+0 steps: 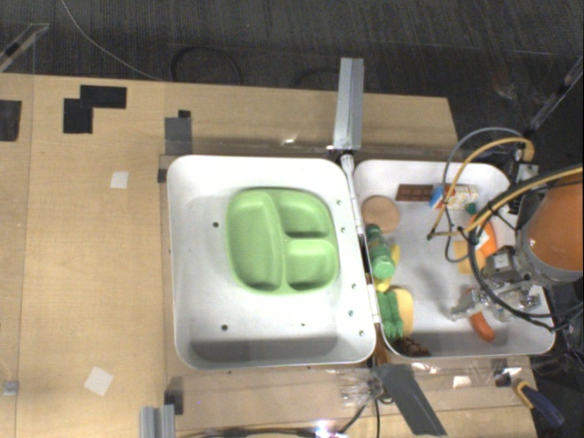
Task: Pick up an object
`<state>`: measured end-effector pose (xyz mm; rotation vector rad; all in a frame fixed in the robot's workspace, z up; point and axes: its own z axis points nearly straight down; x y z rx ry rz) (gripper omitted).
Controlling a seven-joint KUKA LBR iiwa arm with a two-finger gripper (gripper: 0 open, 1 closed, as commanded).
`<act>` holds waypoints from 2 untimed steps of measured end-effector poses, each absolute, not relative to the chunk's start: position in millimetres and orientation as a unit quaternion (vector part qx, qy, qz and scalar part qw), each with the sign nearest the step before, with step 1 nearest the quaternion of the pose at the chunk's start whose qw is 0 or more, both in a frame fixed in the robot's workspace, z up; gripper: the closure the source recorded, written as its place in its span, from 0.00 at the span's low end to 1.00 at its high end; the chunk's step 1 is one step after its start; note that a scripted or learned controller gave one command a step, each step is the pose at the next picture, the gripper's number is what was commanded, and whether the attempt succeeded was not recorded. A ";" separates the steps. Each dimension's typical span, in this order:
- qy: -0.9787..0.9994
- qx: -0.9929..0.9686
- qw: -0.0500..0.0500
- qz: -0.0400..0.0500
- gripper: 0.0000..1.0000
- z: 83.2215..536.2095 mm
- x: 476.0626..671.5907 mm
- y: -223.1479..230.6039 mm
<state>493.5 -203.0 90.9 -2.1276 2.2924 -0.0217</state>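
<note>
Right bin (429,176) front rim crowded, tool (488,304) low at right wall, grip state unclear, middle floor open.

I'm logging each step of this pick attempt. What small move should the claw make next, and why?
Probably a short straight descent. The claw sits low in the right bin, just above an orange object near the bin's front edge. Whether it already grips that object cannot be told from this view, so easing down onto it seems the safest next step.
</note>
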 end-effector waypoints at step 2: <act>0.713 -0.701 0.007 -0.007 0.00 90.9 493.5 -203.0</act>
